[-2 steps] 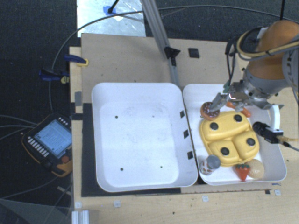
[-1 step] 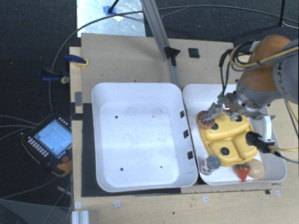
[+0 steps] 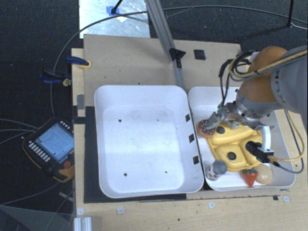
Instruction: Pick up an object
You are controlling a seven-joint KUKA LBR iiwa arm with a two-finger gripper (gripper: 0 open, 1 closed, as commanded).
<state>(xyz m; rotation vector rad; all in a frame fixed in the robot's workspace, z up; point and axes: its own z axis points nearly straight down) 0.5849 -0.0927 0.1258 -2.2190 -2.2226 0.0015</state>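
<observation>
On the bench (image 3: 144, 57), two white bins are seen side by side: the left bin (image 3: 144, 143) and the right bin (image 3: 202, 97). The arm (image 3: 284, 78) is lowered over the right bin. The gripper (image 3: 217, 120) is poised above a yellow toy (image 3: 233, 146), beside a sprinkled doughnut (image 3: 206, 127); its opening cannot be told. A strawberry (image 3: 250, 177) lies near the front wall.

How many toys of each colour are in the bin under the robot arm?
Yellow: 1, large yellow plastic toy
Red: 1, red strawberry-shaped toy
Cream: 1, pale cream round ball
Grey: 1, small grey knob-shaped piece
Brown: 1, round brown sprinkled doughnut-like toy
Total: 5
</observation>
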